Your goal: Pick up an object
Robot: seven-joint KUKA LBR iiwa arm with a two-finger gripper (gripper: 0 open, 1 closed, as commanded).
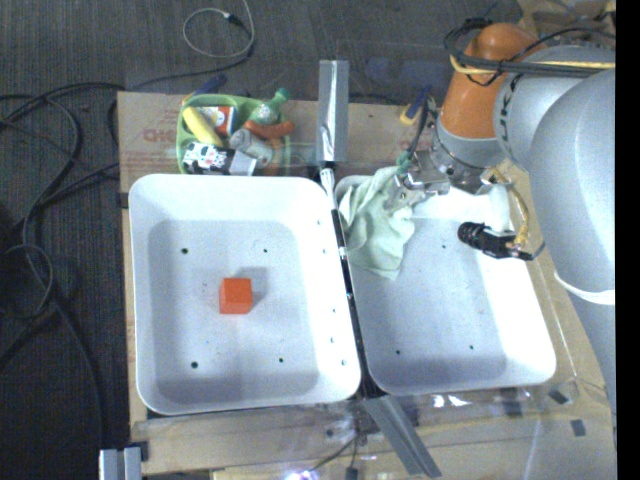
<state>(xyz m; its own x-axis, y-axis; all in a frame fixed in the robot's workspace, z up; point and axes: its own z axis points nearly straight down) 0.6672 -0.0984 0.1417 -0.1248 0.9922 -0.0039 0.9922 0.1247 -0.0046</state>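
A pale green cloth (378, 226) lies bunched at the back left of the right bin (470, 308), with its left edge against the wall between the bins. My gripper (412, 184) is at the cloth's upper right corner, and that corner is drawn up between its fingers. An orange cube (236, 295) sits flat near the middle of the left bin (180, 368), far from the gripper.
A small green basket (187, 128) of toys stands behind the left bin. A metal post (332, 108) rises behind the gap between the bins. A black fitting (478, 235) on a cable hangs over the right bin. The arm's grey body (580, 168) covers the right side.
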